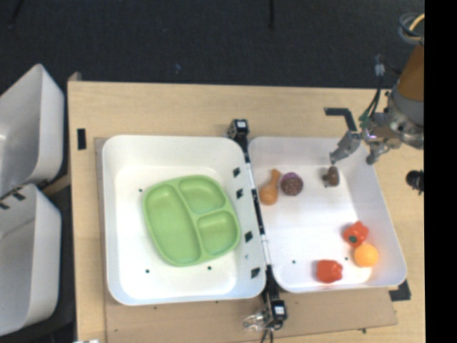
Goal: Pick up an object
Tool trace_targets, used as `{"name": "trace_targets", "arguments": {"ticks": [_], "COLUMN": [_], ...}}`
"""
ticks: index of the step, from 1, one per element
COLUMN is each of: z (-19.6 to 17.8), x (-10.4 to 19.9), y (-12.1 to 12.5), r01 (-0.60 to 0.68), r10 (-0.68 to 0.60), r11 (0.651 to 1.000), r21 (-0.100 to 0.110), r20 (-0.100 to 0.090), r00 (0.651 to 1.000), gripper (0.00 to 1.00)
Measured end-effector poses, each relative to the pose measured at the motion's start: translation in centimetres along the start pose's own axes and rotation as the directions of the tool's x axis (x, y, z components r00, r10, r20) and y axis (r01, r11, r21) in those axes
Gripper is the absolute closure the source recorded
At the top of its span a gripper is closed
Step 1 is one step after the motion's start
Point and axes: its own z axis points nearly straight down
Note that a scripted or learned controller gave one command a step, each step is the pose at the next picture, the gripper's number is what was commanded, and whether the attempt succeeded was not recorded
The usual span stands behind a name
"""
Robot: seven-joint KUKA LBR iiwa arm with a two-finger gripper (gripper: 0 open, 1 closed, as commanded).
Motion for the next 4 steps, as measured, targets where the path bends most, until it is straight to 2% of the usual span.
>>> {"name": "trace_targets", "arguments": {"ticks": [1, 2, 3, 4], "z": [-0.9, 3.6, 9.8, 12.4], "x": [0.1, -0.8, -0.8, -0.9], "y": [0.3, 0.4, 0.5, 0.6], "r01": [0.003, 0.002, 0.002, 0.003], "r10": [-0.003, -0.002, -0.002, -0.003], "r11": [1.0, 1.0, 1.0, 1.0], "r21": [-0.014, -0.011, -0.011, -0.012], "r20": [0.002, 0.004, 0.004, 0.004], "r00": [1.0, 1.0, 1.0, 1.0], "gripper": [0.0, 0.0, 0.0, 0.0]}}
